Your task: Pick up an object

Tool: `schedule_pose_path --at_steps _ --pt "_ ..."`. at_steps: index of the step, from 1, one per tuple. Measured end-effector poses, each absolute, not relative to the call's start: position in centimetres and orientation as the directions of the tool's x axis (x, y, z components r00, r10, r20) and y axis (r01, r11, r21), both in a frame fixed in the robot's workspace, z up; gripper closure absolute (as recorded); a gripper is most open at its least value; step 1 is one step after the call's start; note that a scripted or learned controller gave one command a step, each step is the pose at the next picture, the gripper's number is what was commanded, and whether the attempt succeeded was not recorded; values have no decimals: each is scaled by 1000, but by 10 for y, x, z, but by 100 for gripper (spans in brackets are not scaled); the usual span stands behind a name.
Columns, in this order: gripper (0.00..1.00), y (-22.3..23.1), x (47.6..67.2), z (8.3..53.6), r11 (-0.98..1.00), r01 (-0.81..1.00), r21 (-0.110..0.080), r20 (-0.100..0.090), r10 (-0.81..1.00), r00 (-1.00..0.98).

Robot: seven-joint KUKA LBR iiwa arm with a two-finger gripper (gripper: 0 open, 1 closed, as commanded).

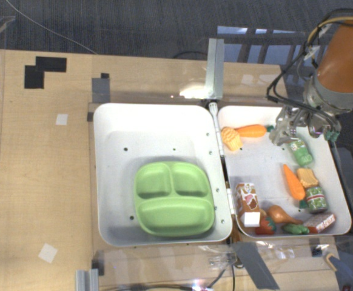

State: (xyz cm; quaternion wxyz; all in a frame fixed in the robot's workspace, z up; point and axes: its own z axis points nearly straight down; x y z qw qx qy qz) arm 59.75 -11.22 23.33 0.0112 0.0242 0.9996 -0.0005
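Crowding the jaws (284, 132): carrot (250, 130) left, green bottle (301, 153) right; whether they are spread, I cannot tell.

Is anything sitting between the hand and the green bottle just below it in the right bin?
Nothing visible does. The hand hangs over the upper part of the right bin, and the green bottle lies just below-right of it on bare bin floor. The nearest other thing, a carrot, lies off to the hand's left.

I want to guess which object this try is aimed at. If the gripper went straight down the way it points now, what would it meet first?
Probably the green bottle, just beside the gripper in the right bin; otherwise bare bin floor. Depth is unclear.
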Motion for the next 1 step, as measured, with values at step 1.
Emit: schedule_pose_path --at_steps 1 --pt "0 -113 595 228 999 51 0 -11 51 -999"
